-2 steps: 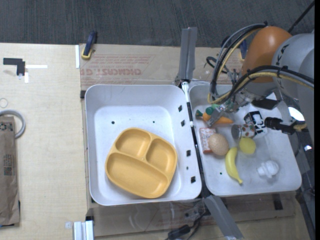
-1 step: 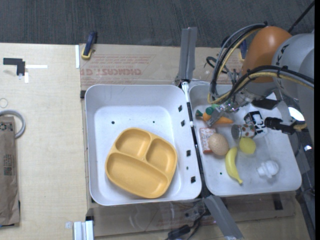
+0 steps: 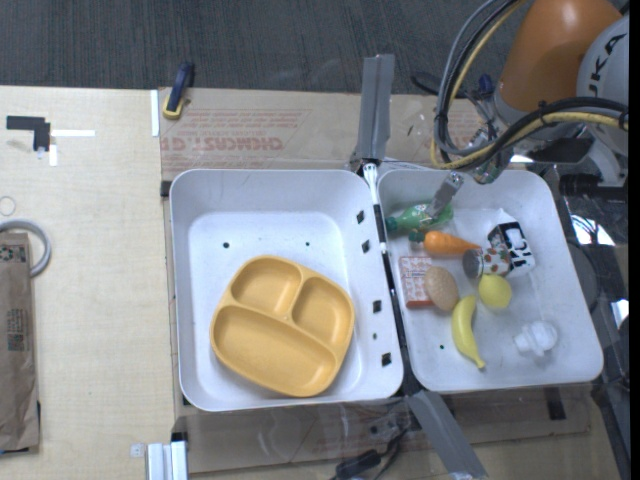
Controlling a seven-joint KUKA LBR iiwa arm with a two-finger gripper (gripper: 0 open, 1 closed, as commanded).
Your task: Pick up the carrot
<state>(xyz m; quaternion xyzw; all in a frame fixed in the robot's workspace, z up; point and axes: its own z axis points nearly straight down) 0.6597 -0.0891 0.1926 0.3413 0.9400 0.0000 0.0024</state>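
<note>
- Leftmost on the bench, a brown paper bag (image 3: 17, 338) is cut off by the frame edge; a blue-and-yellow tool (image 3: 179, 90) lies further back, type unclear.
- Left bin (image 3: 200, 193): a yellow divided plate (image 3: 283, 324) is seen, nothing on it.
- Right bin (image 3: 560, 358): the carrot (image 3: 452, 243) is found in the back half, lying roughly flat, thick end left, tip pointing right.
- Just beside the carrot: a green item (image 3: 412, 218) behind it, a red packet (image 3: 415, 280) and a potato-like lump (image 3: 441, 288) in front, a small can (image 3: 492, 262) at its tip. Banana (image 3: 465, 331) and lemon (image 3: 494, 291) sit nearer the front.
- Handling, judged: likely a light, stiff plastic toy with a smooth tapered skin, so slip toward the tip is expected. A grasp across the thick middle is advised, with neighbours crowding the approach.
- Gripper (image 3: 446, 196) is seen just behind the carrot over the green item; finger opening cannot be told, nothing is seen held.
- Wrist is masked by cables; a white object (image 3: 536, 339) at front right is hard to identify.
</note>
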